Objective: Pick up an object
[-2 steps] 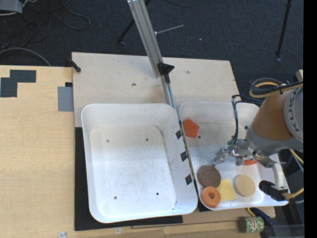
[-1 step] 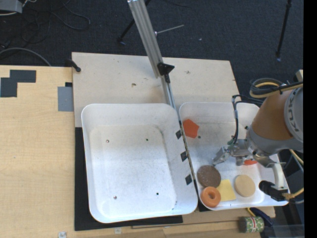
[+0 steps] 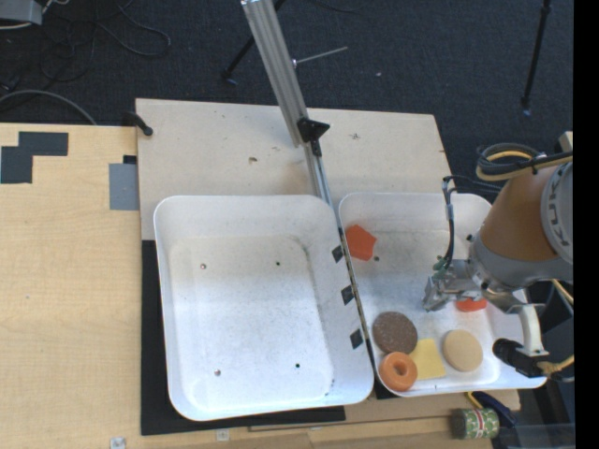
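Left bin (image 3: 178, 251) wide open; right bin (image 3: 412, 209) crowded near front by brown disc (image 3: 395, 330), orange ring (image 3: 400, 370), tan puck (image 3: 462, 350).

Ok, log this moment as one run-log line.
phase: reach | gripper: low in right bin, nothing seen held | nearest: red piece | also: orange block, brown disc, orange ring

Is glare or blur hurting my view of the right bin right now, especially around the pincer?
Camera view: lighting is even and soft, with no blown-out glare on the right bin. The pincer is small and slightly soft, its fingers hard to resolve. The orange block, brown disc and orange ring read clearly, casting only faint shadows.
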